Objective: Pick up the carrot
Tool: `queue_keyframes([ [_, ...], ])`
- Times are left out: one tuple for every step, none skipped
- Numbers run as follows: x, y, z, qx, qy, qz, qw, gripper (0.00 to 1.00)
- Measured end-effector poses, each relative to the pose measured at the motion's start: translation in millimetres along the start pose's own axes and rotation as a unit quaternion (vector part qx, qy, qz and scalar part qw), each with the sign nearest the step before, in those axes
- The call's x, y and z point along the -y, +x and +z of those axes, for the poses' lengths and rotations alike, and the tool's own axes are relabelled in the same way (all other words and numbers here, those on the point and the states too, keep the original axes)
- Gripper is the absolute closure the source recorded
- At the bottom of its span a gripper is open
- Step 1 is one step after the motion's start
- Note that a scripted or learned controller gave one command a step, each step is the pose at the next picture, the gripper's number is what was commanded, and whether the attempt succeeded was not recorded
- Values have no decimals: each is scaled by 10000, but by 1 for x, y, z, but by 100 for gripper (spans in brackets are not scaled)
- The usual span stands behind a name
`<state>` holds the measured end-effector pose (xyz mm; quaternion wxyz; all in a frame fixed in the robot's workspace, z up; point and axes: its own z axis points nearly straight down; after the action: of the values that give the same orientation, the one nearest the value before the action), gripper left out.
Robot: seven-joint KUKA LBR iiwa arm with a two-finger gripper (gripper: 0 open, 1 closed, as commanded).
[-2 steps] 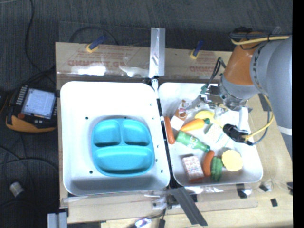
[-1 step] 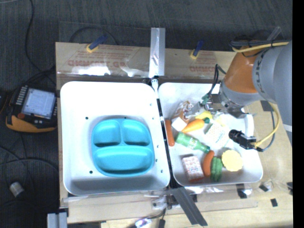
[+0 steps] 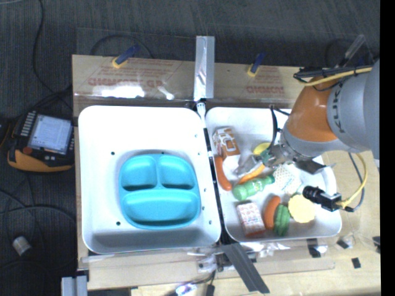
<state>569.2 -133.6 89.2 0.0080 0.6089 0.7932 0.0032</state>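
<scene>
- The carrot (image 3: 254,176) is a short orange stick lying at a slant in the right bin (image 3: 330,224), near its middle, with its right end rising toward the tool.
- A green bottle (image 3: 252,188) lies just on the near side of the carrot, almost parallel to it.
- The tool (image 3: 270,158) is low in the right bin, right at the carrot's upper end; its tip is lost among the items there, so I cannot tell how it is set or whether it grips anything.
- A yellow piece (image 3: 261,148) shows just on the far side of the tool.
- A second orange piece (image 3: 222,172), curved, lies along the bin's left wall, and a small printed box (image 3: 226,142) sits beyond it.
- Nearer the front of the bin lie another box (image 3: 250,217), an orange-and-green vegetable (image 3: 276,213) and a pale yellow disc (image 3: 302,208).
- The arm (image 3: 327,113) comes in from the right, orange band above the wrist.
- The left bin (image 3: 99,128) holds a blue divided tray (image 3: 159,189).
- Both bins rest on the tabletop (image 3: 148,79).
</scene>
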Motion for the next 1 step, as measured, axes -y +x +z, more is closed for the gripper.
queue_keyframes([
  [-1,0,-6,-34,11,12,10000,100],
])
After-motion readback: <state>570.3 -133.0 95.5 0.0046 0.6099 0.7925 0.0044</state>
